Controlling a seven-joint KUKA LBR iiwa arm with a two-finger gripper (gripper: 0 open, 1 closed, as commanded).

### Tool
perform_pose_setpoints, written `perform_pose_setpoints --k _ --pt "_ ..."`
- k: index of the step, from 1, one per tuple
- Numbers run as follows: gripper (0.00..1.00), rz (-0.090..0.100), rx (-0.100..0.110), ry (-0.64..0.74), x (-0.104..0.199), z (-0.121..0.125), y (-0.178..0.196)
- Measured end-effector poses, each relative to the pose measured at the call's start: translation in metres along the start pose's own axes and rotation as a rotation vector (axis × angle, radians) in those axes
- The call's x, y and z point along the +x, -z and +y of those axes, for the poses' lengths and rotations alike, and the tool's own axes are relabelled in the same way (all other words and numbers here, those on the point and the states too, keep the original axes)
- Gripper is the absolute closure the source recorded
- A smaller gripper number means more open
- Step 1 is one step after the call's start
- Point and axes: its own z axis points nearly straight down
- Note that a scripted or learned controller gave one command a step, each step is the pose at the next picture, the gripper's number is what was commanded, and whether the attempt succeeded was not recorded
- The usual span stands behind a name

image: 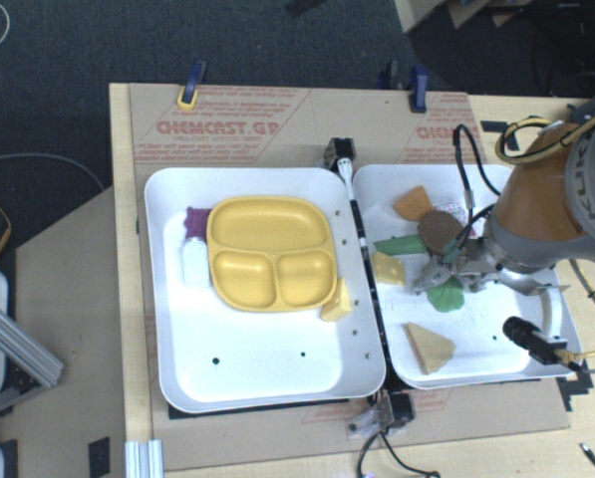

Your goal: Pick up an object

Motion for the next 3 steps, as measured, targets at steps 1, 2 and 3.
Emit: perform_pose_setpoints --k 1,2,3 --pt "1.0 -0.003 -0.008 -0.002 -0.001 0.002 0.014" --pt "1.0 -0.005 -0.015 0.002 0.008 0.003 0.073" --pt "1.0 -0.006 -0.016 0.001 0.0 0.002 0.12"
